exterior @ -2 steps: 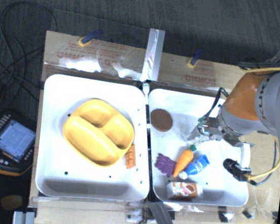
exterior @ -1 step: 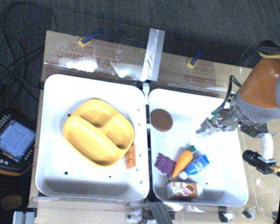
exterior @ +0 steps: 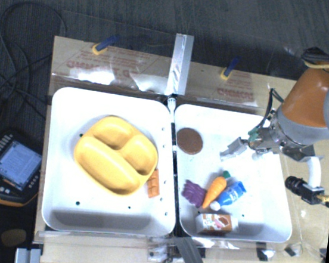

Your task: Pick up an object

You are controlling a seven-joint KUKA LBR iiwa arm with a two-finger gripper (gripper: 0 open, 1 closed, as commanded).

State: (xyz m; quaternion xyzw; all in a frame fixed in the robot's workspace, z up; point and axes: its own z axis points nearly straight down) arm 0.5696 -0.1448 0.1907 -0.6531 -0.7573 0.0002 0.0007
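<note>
My gripper hangs over the upper middle of the right bin, open, with nothing between its fingers. Below it lie an orange carrot, a blue and white bottle, a purple toy and a small red-brown jar on its side. A brown disc rests at the bin's upper left, to the left of the gripper. None of these touches the gripper.
The left bin holds a large yellow lumpy object and a small orange piece by the divider. The arm's orange band stands over the right bin's far right corner. Handheld controllers lie left of the bench.
</note>
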